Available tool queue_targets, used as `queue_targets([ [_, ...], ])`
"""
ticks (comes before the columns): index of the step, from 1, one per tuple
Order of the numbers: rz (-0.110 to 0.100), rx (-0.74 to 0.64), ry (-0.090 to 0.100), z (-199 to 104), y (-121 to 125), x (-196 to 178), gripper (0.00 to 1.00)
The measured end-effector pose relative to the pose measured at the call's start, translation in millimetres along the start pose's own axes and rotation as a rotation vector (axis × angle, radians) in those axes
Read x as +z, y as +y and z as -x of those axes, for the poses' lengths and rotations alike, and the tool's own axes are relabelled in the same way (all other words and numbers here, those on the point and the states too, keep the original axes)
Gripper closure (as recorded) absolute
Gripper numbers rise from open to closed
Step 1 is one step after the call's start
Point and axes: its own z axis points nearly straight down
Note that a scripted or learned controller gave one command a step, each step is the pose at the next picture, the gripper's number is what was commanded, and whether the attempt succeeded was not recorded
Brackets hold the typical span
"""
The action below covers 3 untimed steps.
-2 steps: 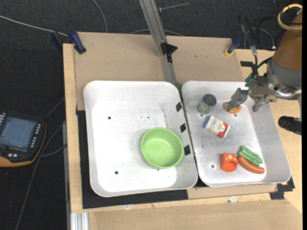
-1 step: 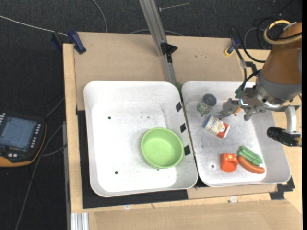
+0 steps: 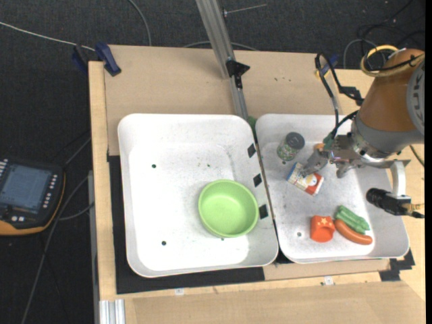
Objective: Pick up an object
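A smooth, round lime-green bowl [image 3: 228,208] sits low on the right side of the left white bin [image 3: 135,140]. In the right white bin [image 3: 270,130], a small grey cylindrical can [image 3: 291,146] stands near the top. Just below it lies a small printed carton [image 3: 305,179], white with red and blue. Above the carton hovers the metal gripper [image 3: 331,162], fingers spread apart, holding nothing. Along the bottom sit an orange cup [image 3: 322,228], a green pod-shaped toy [image 3: 352,218] and an orange sausage-shaped toy [image 3: 354,233].

Bowl [image 3: 228,208] in left bin [image 3: 169,130]; carton [image 3: 305,179] in right bin [image 3: 391,238].
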Motion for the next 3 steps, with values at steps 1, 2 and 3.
queue_targets([
  [1,0.006,-0.001,0.000,0,1,-13,1.00],
  [2,0.008,-0.001,-0.001,-4,7,-57,1.00],
  [3,0.004,0.000,0.000,-4,7,-56,1.00],
])
